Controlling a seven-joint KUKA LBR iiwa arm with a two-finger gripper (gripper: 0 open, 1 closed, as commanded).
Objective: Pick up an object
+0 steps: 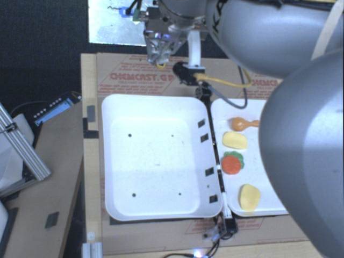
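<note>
My gripper [159, 55] hangs high at the back, over the cardboard behind the left bin [110, 144], with nothing visibly in it. Several small items lie in the right bin [252, 213]. An orange pear-shaped piece [244, 124] is farthest back. In front of it lies a pale yellow lump [235, 140]. A red round piece on a green base [232, 163] comes after that. A yellow oval piece [249, 196] lies nearest the front rim. The grey arm hides the right part of that bin.
A row of black clips [209, 149] runs along the divide between the two bins. A yellow cable [226, 82] trails from a black fitting behind the bins. Metal rails [21, 149] and a blue device [54, 107] sit off the bench to the left.
</note>
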